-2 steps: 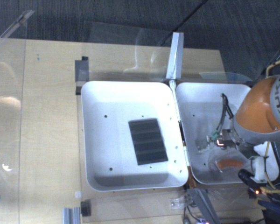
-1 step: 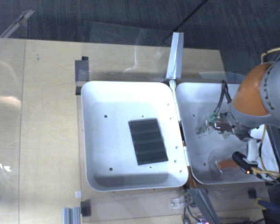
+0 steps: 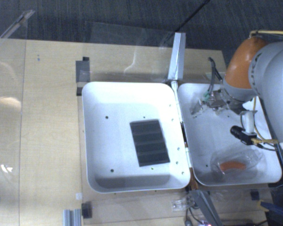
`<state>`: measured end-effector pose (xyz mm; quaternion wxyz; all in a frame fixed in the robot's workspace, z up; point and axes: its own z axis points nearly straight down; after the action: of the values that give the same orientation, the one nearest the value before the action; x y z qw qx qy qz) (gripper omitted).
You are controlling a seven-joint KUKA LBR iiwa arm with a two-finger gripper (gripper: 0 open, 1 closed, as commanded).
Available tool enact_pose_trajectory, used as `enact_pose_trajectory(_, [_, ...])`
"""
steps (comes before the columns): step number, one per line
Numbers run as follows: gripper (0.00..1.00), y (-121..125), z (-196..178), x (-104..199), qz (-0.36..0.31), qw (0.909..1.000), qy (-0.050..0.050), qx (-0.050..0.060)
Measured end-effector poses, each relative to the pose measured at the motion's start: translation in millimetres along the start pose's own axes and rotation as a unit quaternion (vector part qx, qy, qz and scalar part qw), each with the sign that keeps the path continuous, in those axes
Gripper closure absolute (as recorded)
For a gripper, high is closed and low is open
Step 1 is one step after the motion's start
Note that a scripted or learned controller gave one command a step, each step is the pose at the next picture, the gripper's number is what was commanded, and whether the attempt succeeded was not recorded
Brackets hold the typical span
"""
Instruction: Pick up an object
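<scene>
Bins, 2 of them, sit side by side on your wooden bench (image 3: 42, 140). Your left bin (image 3: 99, 107) holds a dark ribbed rectangular pad (image 3: 149, 142), lying flat near its middle. Your right bin (image 3: 198, 140) holds a clear plastic item with an orange piece inside (image 3: 234, 164), near the front edge. Your arm's gripper (image 3: 203, 105) hangs over the right bin's far end, well apart from both objects; whether it is open or closed cannot be made out.
</scene>
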<state>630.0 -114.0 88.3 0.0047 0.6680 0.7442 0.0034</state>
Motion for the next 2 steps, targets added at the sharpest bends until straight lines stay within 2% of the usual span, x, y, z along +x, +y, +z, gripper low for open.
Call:
enact_pose_trajectory(1, [0.00,8.4,-13.9,5.7,-0.028,0.9996,0.000,0.003])
enact_pose_trajectory(2, [0.00,-103.6,-91.3,-22.0,0.001,1.0000,0.000,0.002])
